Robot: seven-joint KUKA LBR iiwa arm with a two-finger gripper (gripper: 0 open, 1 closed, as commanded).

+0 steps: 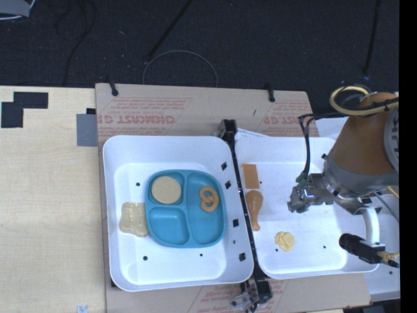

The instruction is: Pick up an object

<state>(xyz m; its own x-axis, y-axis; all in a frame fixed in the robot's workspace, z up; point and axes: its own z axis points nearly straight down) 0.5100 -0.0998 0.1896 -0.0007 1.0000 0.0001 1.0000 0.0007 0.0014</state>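
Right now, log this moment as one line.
pincer: over right bin, holds nothing | blue tray: left bin | drumstick: untouched

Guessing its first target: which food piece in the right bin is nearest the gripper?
The small yellow piece lies just below-left of the gripper. The drumstick sits a little farther left, and the orange slab farthest, by the divider.

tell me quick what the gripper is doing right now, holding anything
gripper: hangs over the right bin, nothing seen in it; open or shut cannot be told.
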